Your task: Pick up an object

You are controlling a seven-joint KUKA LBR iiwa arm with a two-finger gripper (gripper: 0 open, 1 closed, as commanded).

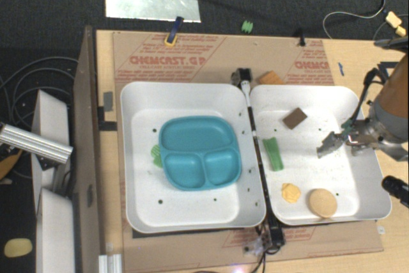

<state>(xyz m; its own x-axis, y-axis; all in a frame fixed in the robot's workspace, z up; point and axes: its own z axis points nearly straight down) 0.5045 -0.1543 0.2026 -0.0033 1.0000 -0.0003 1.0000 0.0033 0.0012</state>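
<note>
The right bin [358, 99] holds a brown block [294, 118] near its back, a green strip [273, 153] by the left wall, a small yellow piece [291, 192] and a tan round piece [323, 202] near the front. My gripper [329, 145] hangs over the bin's right half, right of the green strip and below the brown block. Nothing shows between its fingers. In the left bin lies a blue divided plate [200, 151] with a bit of green object [155, 153] poking out at its left edge.
The two bins meet along a centre divider [253, 137]. An orange-tan item [270, 78] lies on the cardboard just behind the right bin. The arm's body [390, 112] enters from the right over the bin's right rim. Cables lie off the bench at left.
</note>
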